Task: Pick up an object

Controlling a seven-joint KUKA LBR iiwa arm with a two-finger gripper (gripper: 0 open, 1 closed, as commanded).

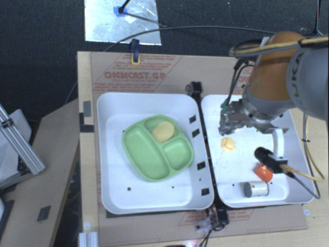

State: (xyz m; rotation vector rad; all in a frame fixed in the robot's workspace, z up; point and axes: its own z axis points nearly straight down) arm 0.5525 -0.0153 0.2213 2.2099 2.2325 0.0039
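**Gripper low in the right bin, yellow lump just under it**

Over to the right bin [241,164]: gripper [229,123] down low, well to the right of the green plate [149,161], beyond the wall that parts the two bins. Open or closed? Can't tell from up here, too dark and bunched at the tip.

Small yellow lump [227,144] on the bin floor, right of the plate and about level with its middle, just below the gripper in this view. Touching or apart? Impossible to say.

Farther right of the plate and lower down: an orange piece [264,173]. Just below it, a short grey-and-white cylinder [255,189] on its side, near the front wall.

And the plate itself: sitting askew in the left bin [113,189], divided into three compartments, one long and two small. A pale yellow round thing [164,131] in the upper small one.
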